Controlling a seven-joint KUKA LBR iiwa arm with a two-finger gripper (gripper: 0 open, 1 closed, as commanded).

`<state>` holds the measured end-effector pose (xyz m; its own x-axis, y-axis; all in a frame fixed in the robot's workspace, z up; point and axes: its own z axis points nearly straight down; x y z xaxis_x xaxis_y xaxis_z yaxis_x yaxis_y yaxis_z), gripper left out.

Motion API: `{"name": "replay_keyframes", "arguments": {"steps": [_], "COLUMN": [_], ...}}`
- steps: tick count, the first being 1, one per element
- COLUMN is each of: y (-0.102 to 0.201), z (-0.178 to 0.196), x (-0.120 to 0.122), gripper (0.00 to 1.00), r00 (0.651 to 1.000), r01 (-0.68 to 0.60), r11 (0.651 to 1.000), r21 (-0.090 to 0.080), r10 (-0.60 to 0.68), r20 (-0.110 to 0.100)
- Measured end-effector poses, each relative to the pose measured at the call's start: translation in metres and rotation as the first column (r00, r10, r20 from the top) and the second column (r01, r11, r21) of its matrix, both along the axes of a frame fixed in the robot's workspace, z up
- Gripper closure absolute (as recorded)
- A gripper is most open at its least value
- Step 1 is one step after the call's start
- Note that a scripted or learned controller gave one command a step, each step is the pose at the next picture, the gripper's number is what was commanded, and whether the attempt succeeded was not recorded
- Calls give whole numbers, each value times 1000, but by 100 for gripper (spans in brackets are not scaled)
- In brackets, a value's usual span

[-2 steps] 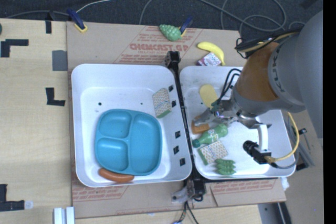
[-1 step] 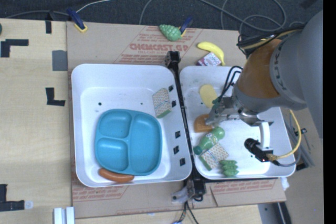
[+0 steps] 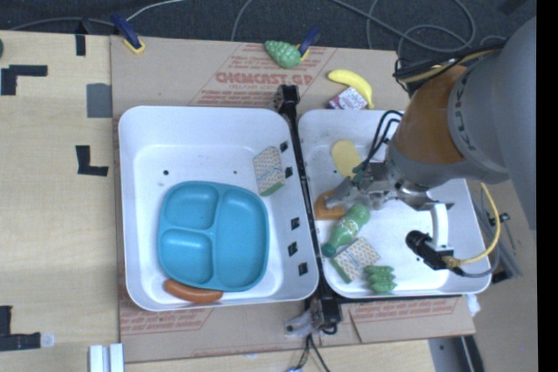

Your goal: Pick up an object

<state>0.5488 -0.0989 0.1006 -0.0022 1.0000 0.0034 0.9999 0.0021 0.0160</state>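
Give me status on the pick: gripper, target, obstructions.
Gripper low in right bin, finger state unclear. Green bottle just below it, not seen held. Sponge and orange piece crowd bottle.

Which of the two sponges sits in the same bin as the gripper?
The sponge in the right bin, beside the green bottle; the other lies in the left bin.

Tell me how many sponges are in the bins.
2. One sponge sits in the left bin, above the blue plate's right corner. The other sponge lies in the right bin, below the green bottle. The arm may hide more.
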Motion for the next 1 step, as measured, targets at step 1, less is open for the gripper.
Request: {"name": "replay_keyframes", "arguments": {"steps": [1], "y": [-11], "z": [-9], "x": [55], "gripper": [0], "r00": [1000], "r01": [0], "r11": [1000], "r21": [-2], "r10": [0], "r20": [-9]}}
